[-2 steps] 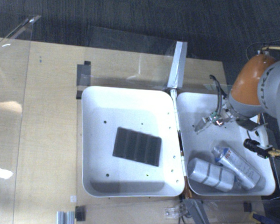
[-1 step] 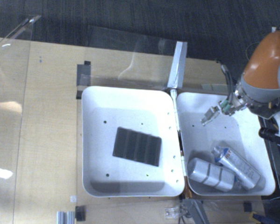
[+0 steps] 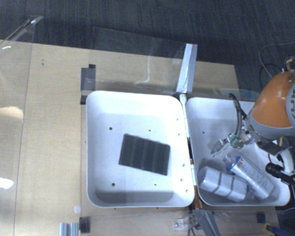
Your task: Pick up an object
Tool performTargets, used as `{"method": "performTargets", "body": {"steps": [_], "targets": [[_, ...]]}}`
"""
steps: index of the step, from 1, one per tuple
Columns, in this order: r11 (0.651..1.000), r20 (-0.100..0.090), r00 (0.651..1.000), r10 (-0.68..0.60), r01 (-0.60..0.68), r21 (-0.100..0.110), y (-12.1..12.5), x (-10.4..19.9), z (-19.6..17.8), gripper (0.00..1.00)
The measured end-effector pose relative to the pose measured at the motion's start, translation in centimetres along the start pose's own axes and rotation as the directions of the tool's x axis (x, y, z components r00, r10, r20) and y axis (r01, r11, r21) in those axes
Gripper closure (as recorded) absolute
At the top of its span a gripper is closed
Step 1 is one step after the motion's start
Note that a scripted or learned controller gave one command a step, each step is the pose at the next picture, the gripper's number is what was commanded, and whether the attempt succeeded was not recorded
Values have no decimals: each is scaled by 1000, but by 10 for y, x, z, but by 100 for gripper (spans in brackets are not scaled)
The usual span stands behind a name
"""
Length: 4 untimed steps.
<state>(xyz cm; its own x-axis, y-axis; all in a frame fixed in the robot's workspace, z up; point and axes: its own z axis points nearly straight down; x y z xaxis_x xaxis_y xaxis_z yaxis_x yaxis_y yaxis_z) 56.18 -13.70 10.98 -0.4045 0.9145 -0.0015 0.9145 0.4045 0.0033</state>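
Pale wooden bench (image 3: 37,148), dark carpet beyond. Left bin (image 3: 94,137): dark ribbed pad (image 3: 144,154), lying flat. Right bin (image 3: 206,118): grey cylinder (image 3: 223,184) and blue-capped tube (image 3: 250,174) near front. Gripper (image 3: 230,143) hovers just above them; grasp cannot be judged.

Overhead, slanted down on bins (image 3: 138,101)

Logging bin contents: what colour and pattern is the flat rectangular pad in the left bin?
The pad is dark grey to black with lengthwise ridges, seen in the camera view.
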Motion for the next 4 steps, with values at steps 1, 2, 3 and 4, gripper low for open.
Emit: {"method": "performTargets", "body": {"steps": [1,2,3,4], "targets": [[998,6,998,-65,65,-9,-33,-8,20,0],[998,14,998,-68,68,-20,-28,-9,7,100],[998,12,998,-68,68,-18,-29,-9,8,0],[984,7,984,-178,178,-7,1,6,20,0]]}}
